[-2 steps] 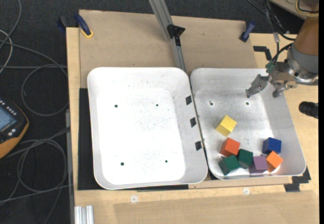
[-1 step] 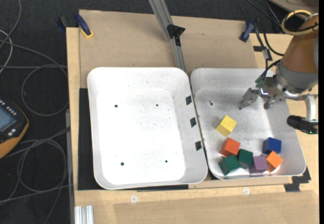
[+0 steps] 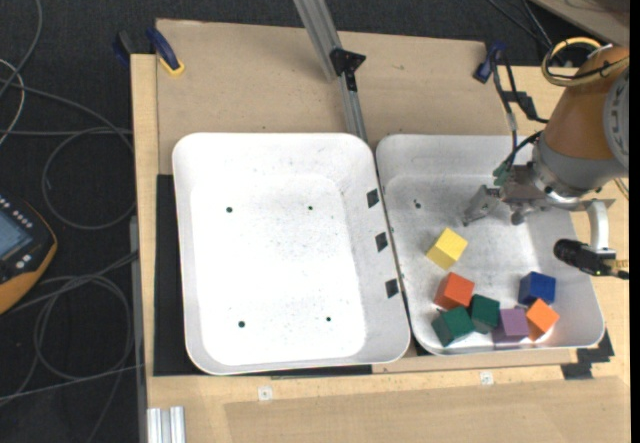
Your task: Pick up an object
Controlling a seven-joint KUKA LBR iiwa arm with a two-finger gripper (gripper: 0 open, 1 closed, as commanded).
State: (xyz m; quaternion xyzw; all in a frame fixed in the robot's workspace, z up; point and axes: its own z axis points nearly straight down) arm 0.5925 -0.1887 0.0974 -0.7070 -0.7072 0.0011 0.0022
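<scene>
Green blocks are seen low in the right bin (beside orange ones); the gripper is held above, fingers spread, nothing between.

In the white right bin: a yellow block, two orange blocks, two green blocks, a blue block, a purple block. The white left bin is finely speckled.

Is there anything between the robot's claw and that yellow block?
No. In the camera view, bare white bin floor separates the gripper from the yellow block.
</scene>
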